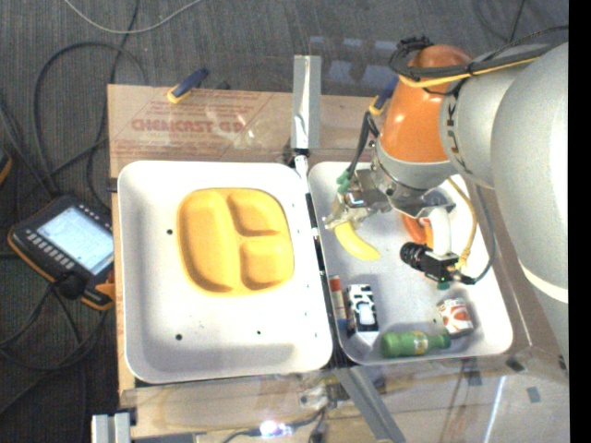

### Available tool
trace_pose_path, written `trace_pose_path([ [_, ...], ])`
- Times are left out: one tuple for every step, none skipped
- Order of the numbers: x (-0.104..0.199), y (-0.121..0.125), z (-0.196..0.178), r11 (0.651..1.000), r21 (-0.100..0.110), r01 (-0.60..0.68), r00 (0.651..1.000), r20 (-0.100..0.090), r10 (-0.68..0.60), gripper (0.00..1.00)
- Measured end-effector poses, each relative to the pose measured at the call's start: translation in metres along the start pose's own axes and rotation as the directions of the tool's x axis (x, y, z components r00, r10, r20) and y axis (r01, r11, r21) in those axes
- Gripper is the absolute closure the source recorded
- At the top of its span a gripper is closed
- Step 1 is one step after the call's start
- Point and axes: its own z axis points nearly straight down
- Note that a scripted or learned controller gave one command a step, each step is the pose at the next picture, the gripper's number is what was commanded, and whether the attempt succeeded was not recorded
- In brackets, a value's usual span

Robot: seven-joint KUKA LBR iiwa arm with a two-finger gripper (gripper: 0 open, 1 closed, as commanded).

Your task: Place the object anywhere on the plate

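One arm reaches from right, wrist bent down over right bin (499, 335); tool (343, 203) low beside banana (356, 242) (finger spread: cannot tell). Yellow plate (236, 239) in left bin (148, 340).

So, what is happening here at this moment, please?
A grey and orange arm reaches into the right bin, and its pincer sits just above a yellow banana. The banana lies on the bin floor, near a toy car and a green bottle. The yellow plate waits in the left bin.
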Motion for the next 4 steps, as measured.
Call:
trace_pose_path([
  [0.001, 0.0, -0.008, 1.0, 0.004, 0.002, 1.0, 0.001, -0.002, 1.0],
  [0.073, 0.022, -0.039, 1.0, 0.0, -0.023, 1.0, 0.001, 0.023, 1.0],
  [0.073, 0.022, -0.039, 1.0, 0.001, -0.024, 1.0, 0.001, 0.024, 0.0],
  [0.149, -0.063, -0.009, 0.999, 0.004, -0.032, 0.999, 0.001, 0.032, 0.0],
])
